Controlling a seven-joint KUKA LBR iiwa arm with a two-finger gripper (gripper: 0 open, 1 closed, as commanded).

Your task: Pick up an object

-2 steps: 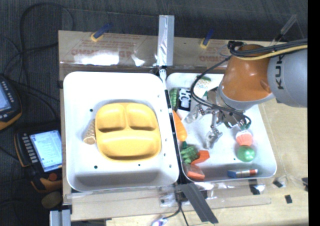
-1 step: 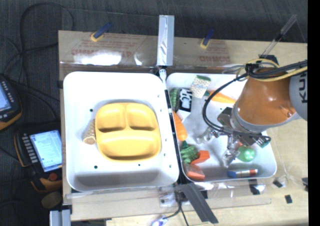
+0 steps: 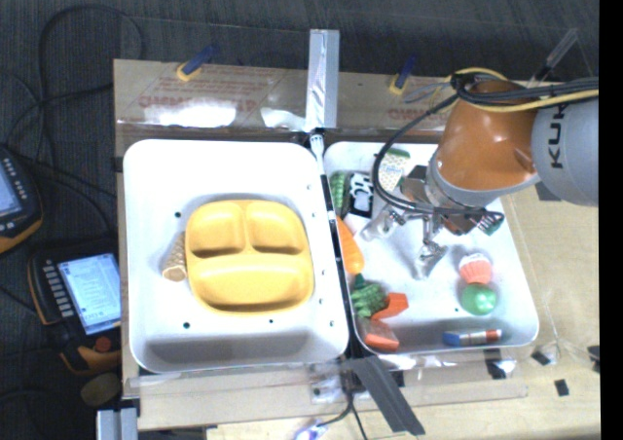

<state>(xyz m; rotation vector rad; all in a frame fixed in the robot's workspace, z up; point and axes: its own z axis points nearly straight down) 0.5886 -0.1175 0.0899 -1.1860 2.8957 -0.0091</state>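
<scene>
the gripper (image 3: 407, 238) hangs over the middle of the right bin (image 3: 521, 273), fingers spread apart with nothing between them. around it lie a green ball (image 3: 478, 300), a carrot (image 3: 350, 248) and a marker (image 3: 472, 337); the left bin (image 3: 146, 234) holds a yellow divided tray (image 3: 249, 253).

Both white bins (image 3: 146, 263) look like smooth moulded plastic w/ a soft sheen. Yellow divided tray (image 3: 249, 253) in the left bin: glossy plastic. Beside its left edge, a tan cone (image 3: 175, 258) w/ a rough, ribbed surface. Right bin, near its front-right corner: green ball (image 3: 478, 300), shiny plastic (small highlight on top). Orange carrot (image 3: 349, 245) along the bin's left wall, smooth, semi-matt. Arm's orange band (image 3: 487, 141) glossy; gripper (image 3: 419, 234) parts bare metal, bright. Bench board (image 3: 209, 97) at back: matt brown, cardboard-like, under clear film.
</scene>
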